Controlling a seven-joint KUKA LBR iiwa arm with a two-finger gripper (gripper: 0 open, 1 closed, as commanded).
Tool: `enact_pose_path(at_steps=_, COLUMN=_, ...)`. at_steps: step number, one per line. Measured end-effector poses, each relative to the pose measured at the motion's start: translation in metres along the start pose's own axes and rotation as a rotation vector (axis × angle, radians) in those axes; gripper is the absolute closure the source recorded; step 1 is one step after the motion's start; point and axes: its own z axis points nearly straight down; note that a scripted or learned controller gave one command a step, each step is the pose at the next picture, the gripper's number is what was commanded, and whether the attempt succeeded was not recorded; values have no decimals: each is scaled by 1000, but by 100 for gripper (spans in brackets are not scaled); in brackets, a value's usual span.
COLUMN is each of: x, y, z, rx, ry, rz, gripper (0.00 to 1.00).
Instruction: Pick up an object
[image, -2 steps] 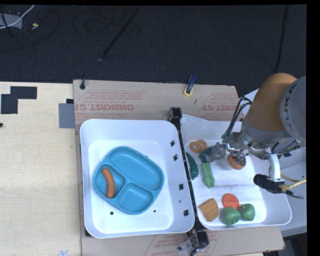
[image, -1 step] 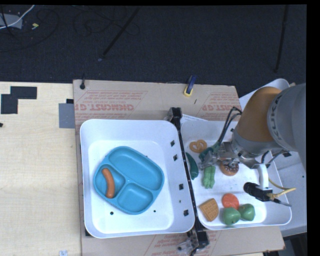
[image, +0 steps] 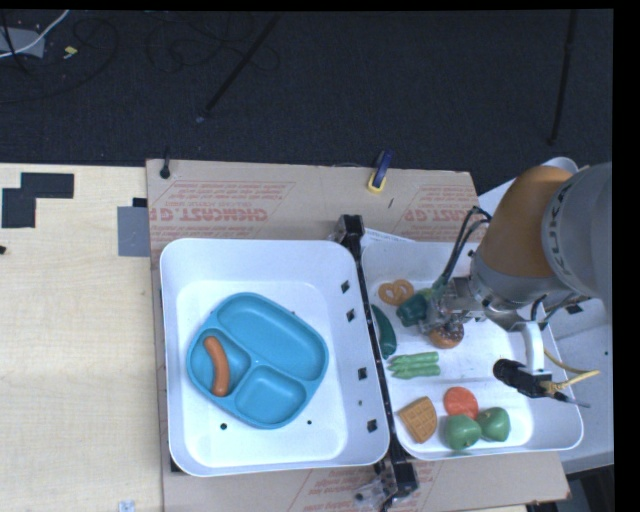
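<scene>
Arm (image: 545, 235) enters from the right, grey body with orange band, wrist bent down into the right bin (image: 560, 440). Left bin (image: 190, 270) sits touching it along a black centre divider; both rest on a cardboard sheet (image: 260, 205).

Left bin holds a blue divided plate (image: 275, 350). An orange sausage (image: 217, 364) lies in the plate's left compartment.

Gripper (image: 443, 318) is low over the upper-left part of the right bin, in among the toys. Whether its jaws are spread or closed cannot be told; the tip is small and cluttered.

Candidate objects, all in the right bin: a dark green piece (image: 412, 310) just beside the gripper, a brown round piece (image: 445, 337) directly under it, a pretzel (image: 395, 292) to the upper left, a dark green leaf shape (image: 384, 330) against the divider, a light green bean pod (image: 414, 364) below. Along the near edge: orange waffle wedge (image: 419, 419), red tomato (image: 460, 401), two green apples (image: 476, 428) touching each other.
</scene>
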Motion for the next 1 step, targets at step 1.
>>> enact_pose_path(at_steps=1, x=7, y=6, z=-58, rx=-1, ry=2, rz=-5, gripper=100)
